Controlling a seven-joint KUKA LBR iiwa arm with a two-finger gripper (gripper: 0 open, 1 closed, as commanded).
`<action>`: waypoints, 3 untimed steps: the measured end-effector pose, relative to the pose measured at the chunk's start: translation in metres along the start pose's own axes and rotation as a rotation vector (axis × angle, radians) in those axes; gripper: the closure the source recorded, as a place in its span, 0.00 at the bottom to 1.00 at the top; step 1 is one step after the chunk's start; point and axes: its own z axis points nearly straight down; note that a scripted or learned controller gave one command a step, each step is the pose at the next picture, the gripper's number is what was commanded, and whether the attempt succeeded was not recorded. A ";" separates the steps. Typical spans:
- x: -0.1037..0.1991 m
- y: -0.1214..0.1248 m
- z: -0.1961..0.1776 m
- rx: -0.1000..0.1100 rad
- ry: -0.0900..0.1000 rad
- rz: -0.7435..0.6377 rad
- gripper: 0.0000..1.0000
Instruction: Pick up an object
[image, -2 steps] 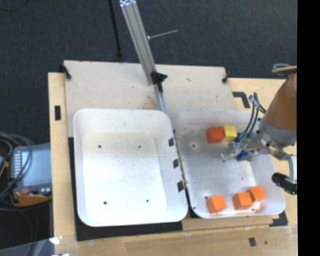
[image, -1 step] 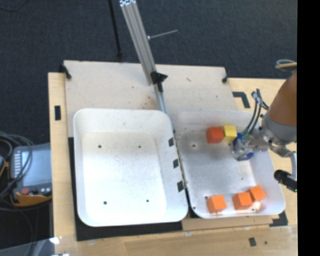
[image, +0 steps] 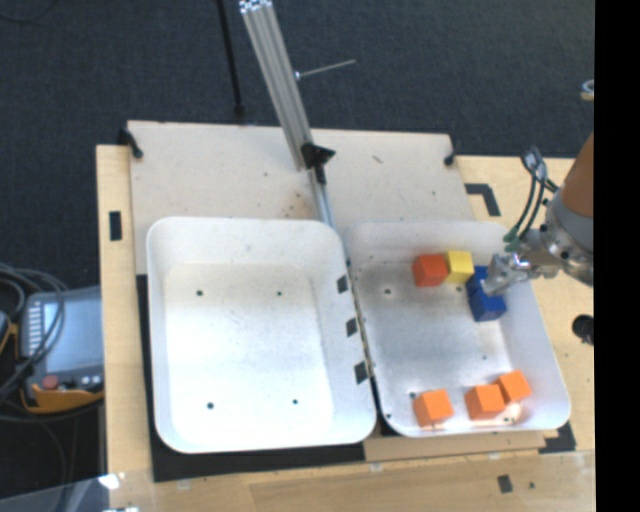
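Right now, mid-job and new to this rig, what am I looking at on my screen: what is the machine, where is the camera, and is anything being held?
One camera looks down at a slant on a bench with two shallow white bins. The grey arm comes in from the right; its tool sits low over the right bin, right at a blue block. I cannot tell whether it grips that block. Beside it lie a yellow block and an orange block, touching. Three more orange blocks sit along the near edge. The left bin shows bare white floor. The metal rail above is a fixed post.
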 end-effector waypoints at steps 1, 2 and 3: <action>-0.001 0.002 -0.044 0.002 0.001 -0.002 1.00; 0.058 -0.001 -0.045 0.007 0.002 -0.003 1.00; 0.107 -0.008 -0.049 0.007 0.004 -0.003 1.00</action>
